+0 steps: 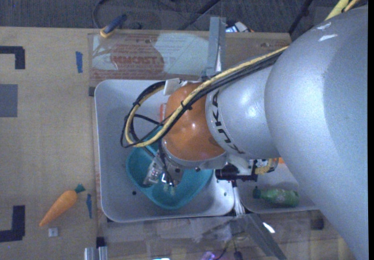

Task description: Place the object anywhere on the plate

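Arm [274,107] outstretched, hand [162,177] low

Glossy grey shell on the arm [304,107], smooth like painted metal or hard plastic, catching bright highlights. Shiny orange band [190,127] above the wrist, polished, with a soft sheen. Rubbery yellow and black cables [140,118] looping alongside. Smooth teal plate [196,186], plastic by the look, faintly glossy. Matt white plastic on the left bin [111,153], lightly scuffed. Pale wood on the bench [47,136], matt, fine-grained. Crinkled clear film [146,54] over printed cardboard, shiny in patches. Orange toy carrot [58,207], smooth, matt plastic. Green object [279,196] in the right bin, slightly glossy.
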Available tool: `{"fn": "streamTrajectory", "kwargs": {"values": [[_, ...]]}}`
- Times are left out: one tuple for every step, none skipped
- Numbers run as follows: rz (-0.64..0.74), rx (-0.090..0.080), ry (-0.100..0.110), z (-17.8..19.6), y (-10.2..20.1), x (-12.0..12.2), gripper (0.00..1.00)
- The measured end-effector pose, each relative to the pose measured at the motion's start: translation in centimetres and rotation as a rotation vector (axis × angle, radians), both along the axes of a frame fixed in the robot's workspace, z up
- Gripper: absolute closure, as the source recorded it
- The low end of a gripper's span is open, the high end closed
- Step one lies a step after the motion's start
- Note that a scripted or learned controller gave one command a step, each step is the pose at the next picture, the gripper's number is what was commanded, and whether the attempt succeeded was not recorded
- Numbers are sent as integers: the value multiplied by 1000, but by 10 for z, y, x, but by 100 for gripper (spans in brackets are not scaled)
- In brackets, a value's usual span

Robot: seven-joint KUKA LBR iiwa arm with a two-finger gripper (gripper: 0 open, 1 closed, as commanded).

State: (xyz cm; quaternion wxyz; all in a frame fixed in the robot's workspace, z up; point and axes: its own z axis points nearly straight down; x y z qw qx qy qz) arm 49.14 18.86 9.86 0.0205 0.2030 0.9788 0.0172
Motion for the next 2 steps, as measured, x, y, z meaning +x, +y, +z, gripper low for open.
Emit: {"fn": "streamTrajectory", "kwargs": {"values": [[-17, -2, 2, 0, 1, 0, 100], [-159, -22, 22, -4, 28, -2, 100]]}}
